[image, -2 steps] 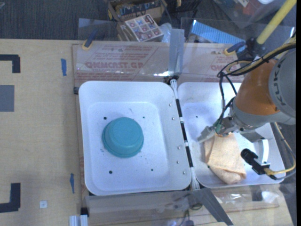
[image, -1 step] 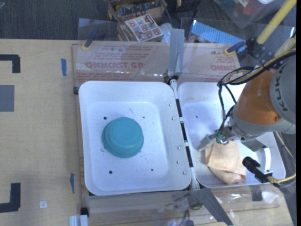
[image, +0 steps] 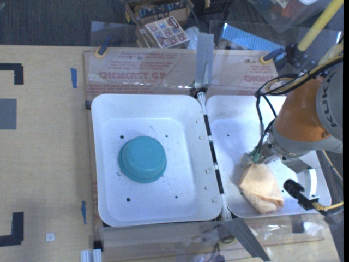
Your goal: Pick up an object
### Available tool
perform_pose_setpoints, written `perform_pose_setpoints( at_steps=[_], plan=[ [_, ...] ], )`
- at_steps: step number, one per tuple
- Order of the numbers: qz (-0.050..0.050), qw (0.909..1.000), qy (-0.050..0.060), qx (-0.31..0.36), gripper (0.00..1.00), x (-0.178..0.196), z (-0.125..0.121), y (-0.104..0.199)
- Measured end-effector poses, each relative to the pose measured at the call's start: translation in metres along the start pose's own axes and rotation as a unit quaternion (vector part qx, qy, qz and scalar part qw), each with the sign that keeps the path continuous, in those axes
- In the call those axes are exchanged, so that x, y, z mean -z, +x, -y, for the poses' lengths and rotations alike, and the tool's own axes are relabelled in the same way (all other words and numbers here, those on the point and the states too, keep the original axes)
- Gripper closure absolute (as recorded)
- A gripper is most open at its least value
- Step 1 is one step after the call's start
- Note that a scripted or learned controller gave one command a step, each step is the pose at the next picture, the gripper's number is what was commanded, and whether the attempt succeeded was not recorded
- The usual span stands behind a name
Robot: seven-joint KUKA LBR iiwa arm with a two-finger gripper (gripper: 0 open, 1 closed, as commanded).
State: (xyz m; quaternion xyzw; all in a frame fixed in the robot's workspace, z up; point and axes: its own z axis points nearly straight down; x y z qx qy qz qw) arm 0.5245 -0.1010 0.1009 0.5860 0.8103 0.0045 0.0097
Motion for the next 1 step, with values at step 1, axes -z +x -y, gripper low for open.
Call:
perform_pose_setpoints(
  at_steps=[1],
  plan=[
    [-0.004,0.9984,0.009,-0.056,1.00,0.0830,-0.0484,0.0147]
  ],
)
